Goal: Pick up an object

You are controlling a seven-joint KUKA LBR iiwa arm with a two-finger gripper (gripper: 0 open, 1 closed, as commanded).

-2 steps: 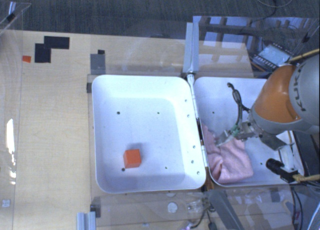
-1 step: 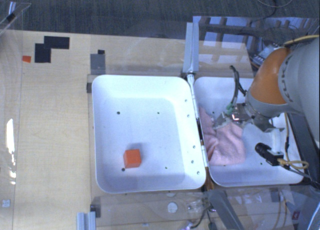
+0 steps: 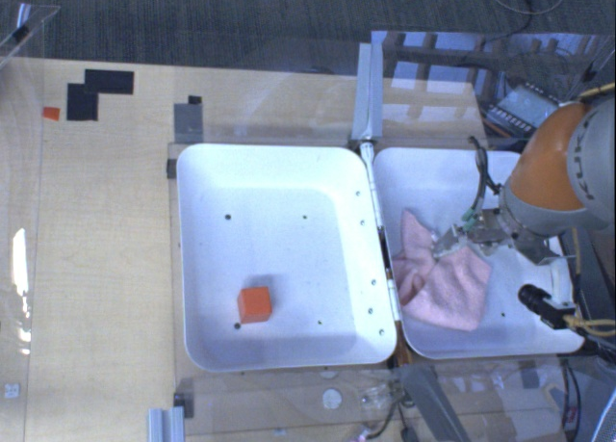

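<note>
Your pincer (image 3: 450,241) sits low in the right bin (image 3: 423,172), right at the upper edge of the pink cloth (image 3: 440,278), which lies bunched just below and to its left. Whether its tips are spread or pressed together you cannot tell from here, and no fabric shows between them. Aim for a raised fold rather than flat cloth, press down until the tips sink in, close fully, then lift straight up. The orange block (image 3: 255,304) lies well apart to the left, in the other bin (image 3: 269,166).
</note>
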